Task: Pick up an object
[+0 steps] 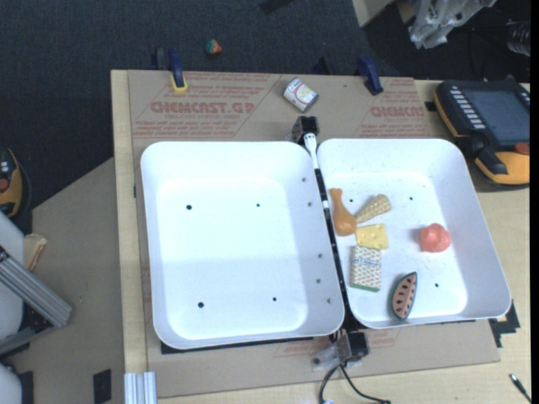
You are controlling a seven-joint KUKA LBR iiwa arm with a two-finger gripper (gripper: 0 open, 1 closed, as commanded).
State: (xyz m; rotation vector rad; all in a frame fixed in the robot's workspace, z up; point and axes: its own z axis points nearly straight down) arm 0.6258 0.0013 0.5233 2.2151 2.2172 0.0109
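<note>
The right bin (472,183) holds several small toy foods. An orange drumstick-like piece (341,215) lies by the bin's left wall and touches a yellow corn piece (373,207). Below them sit a yellow cheese-like block (372,236) and a checkered packet (365,268). A watermelon slice (404,295) lies near the front wall. A pink-red round item (434,238) sits apart to the right. My gripper (440,17) hangs high at the top right, beyond the bench and far from the bins, with nothing seen in it.
The left bin (160,225) adjoins the right one. On the bench behind the bins lie a small wrapped box (300,94) and two blue clamps (177,70) (368,74). A teach pendant (493,124) rests at the right edge.
</note>
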